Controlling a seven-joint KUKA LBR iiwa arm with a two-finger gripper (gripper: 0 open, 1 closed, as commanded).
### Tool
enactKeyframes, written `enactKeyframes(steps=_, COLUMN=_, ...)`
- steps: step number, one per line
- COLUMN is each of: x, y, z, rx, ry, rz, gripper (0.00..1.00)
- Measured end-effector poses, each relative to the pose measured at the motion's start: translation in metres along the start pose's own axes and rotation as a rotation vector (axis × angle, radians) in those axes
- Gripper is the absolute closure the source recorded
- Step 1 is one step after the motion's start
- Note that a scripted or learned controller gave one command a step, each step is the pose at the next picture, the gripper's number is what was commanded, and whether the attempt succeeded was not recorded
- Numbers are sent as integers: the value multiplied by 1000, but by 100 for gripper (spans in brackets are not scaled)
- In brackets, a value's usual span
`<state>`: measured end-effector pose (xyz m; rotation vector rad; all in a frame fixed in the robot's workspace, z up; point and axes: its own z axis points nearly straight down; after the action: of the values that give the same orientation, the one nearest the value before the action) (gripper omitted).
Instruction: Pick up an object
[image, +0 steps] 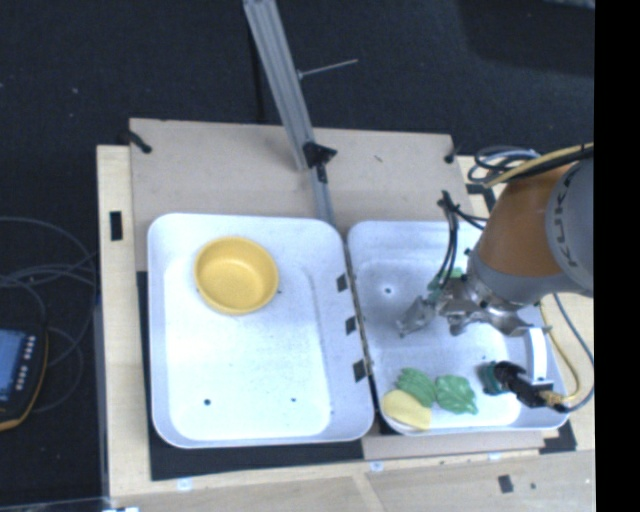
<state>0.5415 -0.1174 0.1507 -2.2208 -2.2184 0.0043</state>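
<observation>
Landmark = end effector, low over the middle of the right bin.

- Desk: pale board carrying both white bins, which sit edge to edge.
- Left bin: well left of the end effector. The only thing in it is the yellow bowl, upright with its mouth up. It's in the bin's upper-left part, far left of the end effector and a bit higher in view. Not touching either wall.
- Grey rail: comes in from the top of the view at a slant and ends at the bins' seam, up-left of the end effector.
- Yellow lump: below the end effector, at the right bin's near-left corner by the front wall.
- Left green piece: just below the end effector, touching the top of the yellow lump.
- Right green piece: below and slightly right of the end effector, just beside the left green piece. Can't tell if the two touch.
- Arm: orange and grey, reaching in from up-right of the end effector.

End effector state: can't tell wide or narrow from this angle. It stands clear above the green pieces.
</observation>
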Motion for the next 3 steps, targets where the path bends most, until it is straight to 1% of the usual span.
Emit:
enactKeyframes(steps=1, x=-1, y=0, z=51, rx=-2, ry=0, rz=0, gripper=0)
enactKeyframes(steps=2, x=-1, y=1, z=39, rx=-7, ry=1, rz=1, gripper=100)
enactKeyframes(steps=3, x=-3, y=-5, z=-20, rx=-9, ry=-1, rz=-1, gripper=100)
